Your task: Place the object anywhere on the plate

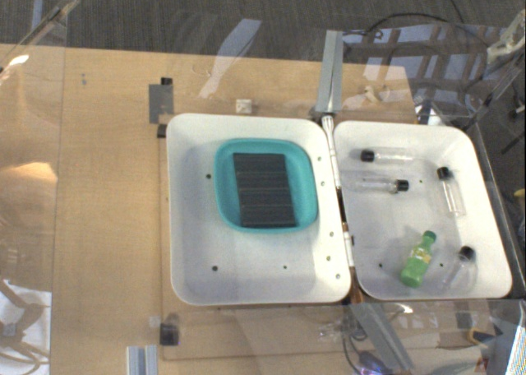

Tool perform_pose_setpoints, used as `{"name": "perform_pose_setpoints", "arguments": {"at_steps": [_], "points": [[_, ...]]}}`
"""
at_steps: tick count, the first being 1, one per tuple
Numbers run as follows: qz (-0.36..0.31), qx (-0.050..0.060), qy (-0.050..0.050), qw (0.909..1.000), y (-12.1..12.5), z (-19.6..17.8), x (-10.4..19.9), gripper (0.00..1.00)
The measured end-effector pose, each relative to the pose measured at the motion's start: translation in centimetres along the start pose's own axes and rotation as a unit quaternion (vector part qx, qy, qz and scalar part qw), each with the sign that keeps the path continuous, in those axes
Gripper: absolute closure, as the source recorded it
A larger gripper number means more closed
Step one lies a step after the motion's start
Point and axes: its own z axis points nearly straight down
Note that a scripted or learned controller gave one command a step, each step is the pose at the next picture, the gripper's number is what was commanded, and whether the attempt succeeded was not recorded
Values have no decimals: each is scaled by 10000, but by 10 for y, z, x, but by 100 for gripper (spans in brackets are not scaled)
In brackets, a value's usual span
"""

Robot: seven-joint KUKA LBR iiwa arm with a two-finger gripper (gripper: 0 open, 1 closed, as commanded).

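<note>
A pale wooden bench [99, 225] carries two shallow white plastic bins side by side, their inner rims touching along a central seam. The left bin [246, 279] holds the destination: a teal, rounded-square plate [306, 192] with a dark ribbed rectangular insert [263, 190] lying in its well, set toward the bin's upper half and apart from every wall, which looks meant to leave open approach from above. The right bin [485, 225] serves as the supply side. There a small green plastic bottle [417, 259] lies tilted on its side near the lower edge, the most likely object for the task, well apart from the plate and across the seam from it. Around it lie four clear vials with black caps: one near the upper left [382, 155], one just below it [384, 186], one upright along the right wall [449, 192] and one in the lower right corner [462, 260], all separate from one another. Nothing rests on the plate yet, so the placing has not begun. Whether the robot's hand is apart or together cannot be told from this view.
</note>
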Motion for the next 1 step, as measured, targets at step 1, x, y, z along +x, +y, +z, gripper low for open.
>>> {"name": "perform_pose_setpoints", "arguments": {"at_steps": [1], "points": [[615,-6,5,9981,9,-1,6,0]]}}
